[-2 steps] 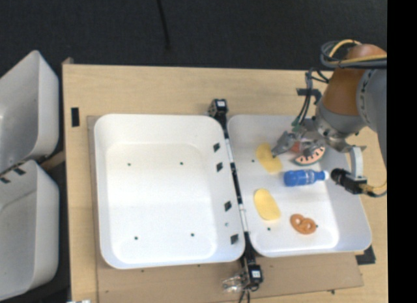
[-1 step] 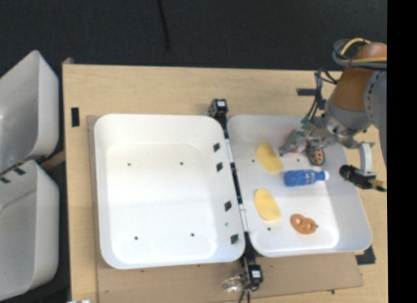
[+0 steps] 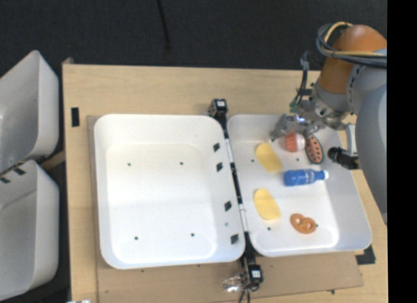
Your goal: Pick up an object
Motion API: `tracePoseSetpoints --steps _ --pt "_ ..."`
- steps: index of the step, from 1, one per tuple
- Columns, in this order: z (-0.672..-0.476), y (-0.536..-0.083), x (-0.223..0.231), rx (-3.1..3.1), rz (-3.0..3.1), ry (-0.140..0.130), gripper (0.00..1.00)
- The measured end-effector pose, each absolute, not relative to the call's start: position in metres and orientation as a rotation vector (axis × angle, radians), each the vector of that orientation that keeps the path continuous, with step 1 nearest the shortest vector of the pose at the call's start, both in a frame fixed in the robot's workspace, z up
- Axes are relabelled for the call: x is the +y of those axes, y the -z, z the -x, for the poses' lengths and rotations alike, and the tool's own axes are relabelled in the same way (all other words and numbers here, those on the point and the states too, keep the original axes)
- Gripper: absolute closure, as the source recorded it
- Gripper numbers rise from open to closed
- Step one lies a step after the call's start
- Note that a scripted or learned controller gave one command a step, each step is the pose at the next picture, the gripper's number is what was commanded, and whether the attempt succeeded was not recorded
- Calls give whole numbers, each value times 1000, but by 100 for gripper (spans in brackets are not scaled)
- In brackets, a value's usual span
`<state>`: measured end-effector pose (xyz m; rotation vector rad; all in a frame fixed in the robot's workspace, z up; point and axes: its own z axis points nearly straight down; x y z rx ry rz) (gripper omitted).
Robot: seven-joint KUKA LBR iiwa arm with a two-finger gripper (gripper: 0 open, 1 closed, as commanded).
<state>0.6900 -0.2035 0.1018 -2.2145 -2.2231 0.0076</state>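
Observation:
The right bin (image 3: pixel 345 227) holds several small items. A red and white rounded piece (image 3: pixel 294 143) lies near the bin's far side, beside a dark red oval piece (image 3: pixel 315 149). My gripper (image 3: pixel 291 126) hangs just above and behind the red and white piece, low over the bin's far edge. Two yellow lumps lie to the left, one (image 3: pixel 267 156) near the gripper and one (image 3: pixel 266 204) nearer the front. A blue bottle (image 3: pixel 303 177) lies on its side mid-bin. An orange pretzel (image 3: pixel 303 223) sits at the front right.
The left bin (image 3: pixel 104 165) stands alongside, joined to the right bin by a clipped divider (image 3: pixel 230 178). The arm's grey body and orange band (image 3: pixel 345 54) rise at the right. White shapes (image 3: pixel 26 165) sit off the bench's left edge.

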Motion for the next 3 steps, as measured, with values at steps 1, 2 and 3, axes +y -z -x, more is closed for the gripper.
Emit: tracePoseSetpoints --steps 1,2,3 --pt "-627 -103 -224 -2218 2214 16 0" --pt "-689 -102 -209 -2224 2216 -5 0" --pt "-688 -113 -212 -2228 2221 -4 100"
